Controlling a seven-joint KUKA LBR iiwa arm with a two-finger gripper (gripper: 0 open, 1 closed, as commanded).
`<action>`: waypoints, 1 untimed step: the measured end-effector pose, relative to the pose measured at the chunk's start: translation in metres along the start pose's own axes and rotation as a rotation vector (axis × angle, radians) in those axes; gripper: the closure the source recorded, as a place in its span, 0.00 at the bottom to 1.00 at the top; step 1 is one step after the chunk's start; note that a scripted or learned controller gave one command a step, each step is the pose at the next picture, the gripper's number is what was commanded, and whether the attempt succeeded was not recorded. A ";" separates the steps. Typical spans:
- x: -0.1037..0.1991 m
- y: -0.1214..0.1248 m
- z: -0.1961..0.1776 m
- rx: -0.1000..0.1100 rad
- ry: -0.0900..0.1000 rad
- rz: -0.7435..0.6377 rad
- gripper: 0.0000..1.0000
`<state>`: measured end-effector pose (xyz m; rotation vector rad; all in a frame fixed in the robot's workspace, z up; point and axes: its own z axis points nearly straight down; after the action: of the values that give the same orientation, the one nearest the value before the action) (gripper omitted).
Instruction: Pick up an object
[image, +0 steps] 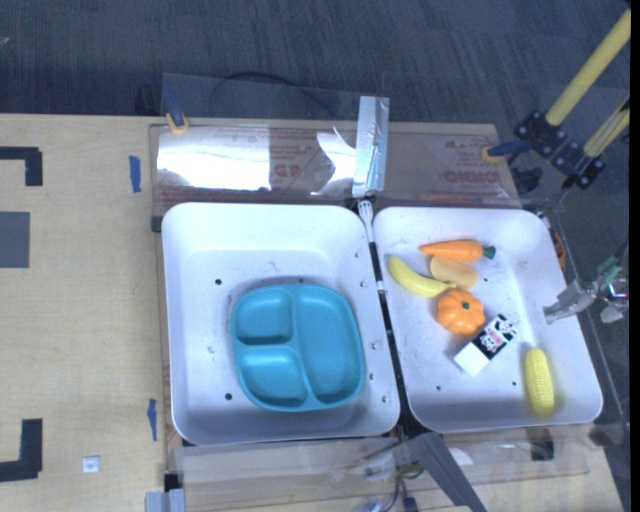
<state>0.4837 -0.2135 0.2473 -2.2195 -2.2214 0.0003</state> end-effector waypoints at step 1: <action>0.097 -0.006 0.142 0.009 0.002 0.167 0.00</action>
<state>0.4771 -0.1166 0.1053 -2.3914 -2.0232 0.0079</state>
